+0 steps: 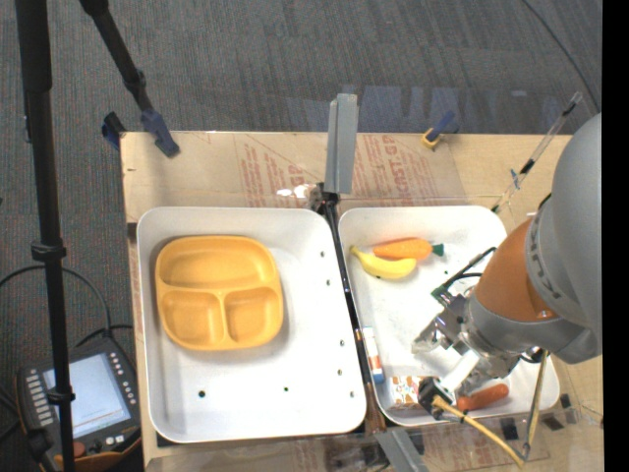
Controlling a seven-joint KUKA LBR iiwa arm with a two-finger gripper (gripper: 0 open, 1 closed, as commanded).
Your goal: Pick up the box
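Right bin (491, 222) — box (402, 391) (corner) beside hand (440, 350)

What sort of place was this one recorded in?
Probably a robotics lab: an arm works over two white bins on a bench, with a control pendant and a black stand on the carpet beside it.

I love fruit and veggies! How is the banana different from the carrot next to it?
The small yellow banana is curved; the orange carrot is straight. The banana is yellow all over; the carrot has a green end. Both lie side by side in the right-hand white bin.
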